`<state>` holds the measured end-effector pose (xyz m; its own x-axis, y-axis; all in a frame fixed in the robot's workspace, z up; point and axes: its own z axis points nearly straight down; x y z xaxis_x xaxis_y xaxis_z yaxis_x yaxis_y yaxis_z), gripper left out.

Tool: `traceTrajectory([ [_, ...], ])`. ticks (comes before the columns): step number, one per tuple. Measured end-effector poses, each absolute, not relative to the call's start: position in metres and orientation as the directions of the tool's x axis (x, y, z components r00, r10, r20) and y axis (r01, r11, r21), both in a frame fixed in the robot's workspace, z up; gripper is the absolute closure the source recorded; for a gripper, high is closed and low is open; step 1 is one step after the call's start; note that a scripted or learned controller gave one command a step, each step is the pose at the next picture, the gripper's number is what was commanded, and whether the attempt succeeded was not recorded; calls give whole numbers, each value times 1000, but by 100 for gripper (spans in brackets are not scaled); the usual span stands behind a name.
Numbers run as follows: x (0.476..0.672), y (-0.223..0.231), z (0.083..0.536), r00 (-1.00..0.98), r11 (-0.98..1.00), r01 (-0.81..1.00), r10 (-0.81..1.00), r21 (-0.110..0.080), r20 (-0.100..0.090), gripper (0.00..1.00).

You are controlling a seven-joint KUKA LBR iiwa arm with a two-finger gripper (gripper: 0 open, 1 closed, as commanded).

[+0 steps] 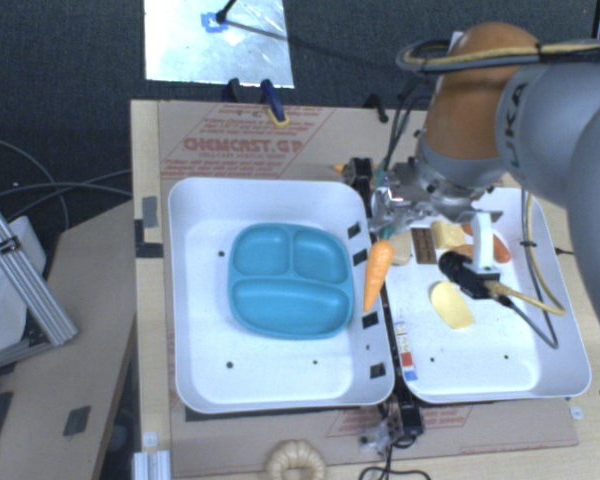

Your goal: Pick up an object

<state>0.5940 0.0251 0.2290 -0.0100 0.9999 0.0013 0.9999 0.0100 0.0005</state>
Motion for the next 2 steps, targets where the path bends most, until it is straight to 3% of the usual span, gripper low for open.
traceTrajectory([
  [1,604,78,230,-9,9,1000,1000,2,1,100],
  [2,604,64,215,0,0,1000,1000,1,-1,100],
])
